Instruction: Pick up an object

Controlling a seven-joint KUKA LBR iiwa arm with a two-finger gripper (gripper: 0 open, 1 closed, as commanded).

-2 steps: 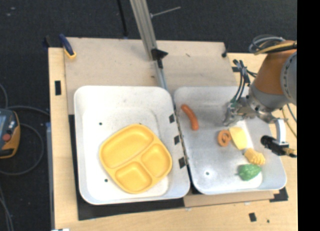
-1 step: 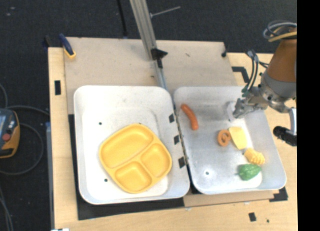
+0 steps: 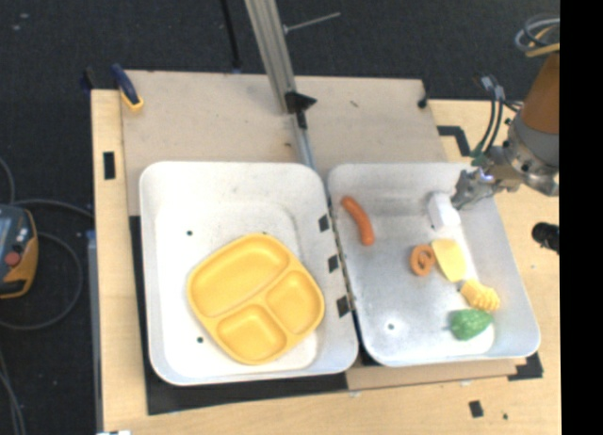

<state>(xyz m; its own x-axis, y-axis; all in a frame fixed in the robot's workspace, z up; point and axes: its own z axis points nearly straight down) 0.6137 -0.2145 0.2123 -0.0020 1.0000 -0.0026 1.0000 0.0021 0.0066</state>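
Gripper (image 3: 468, 188) low at right bin's (image 3: 396, 188) upper right edge, just beside small white plastic piece (image 3: 441, 209); opening unclear, cannot tell whether anything is held. Nearby: orange sausage-shaped toy (image 3: 357, 220), yellow wedge (image 3: 449, 259), green lump (image 3: 468, 323). Toys likely light, rigid, smooth, apt to slip; sausage best pinched across narrow middle.

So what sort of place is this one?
Probably a robotics lab's grasping test bench: two white bins side by side on a wooden bench, toy food such as a sausage, and the robot's hand reaching in.
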